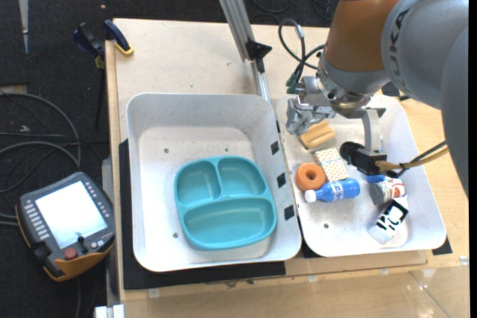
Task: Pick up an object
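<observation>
My gripper (299,118) hangs over the back left corner of the right bin (425,234), close to the wall it shares with the left bin. Just to its right and nearer the front lies a tan bread-like block (317,135), apart from the gripper. In front of that are a dotted pale packet (331,162), an orange donut (311,176) and a blue and white bottle (334,191) lying on its side.
A small red and white can (393,188) and a white box with black marks (389,220) sit at the right bin's front right. The left bin (149,123) holds a teal divided plate (222,202). A metal pole (235,4) slants up behind the bins.
</observation>
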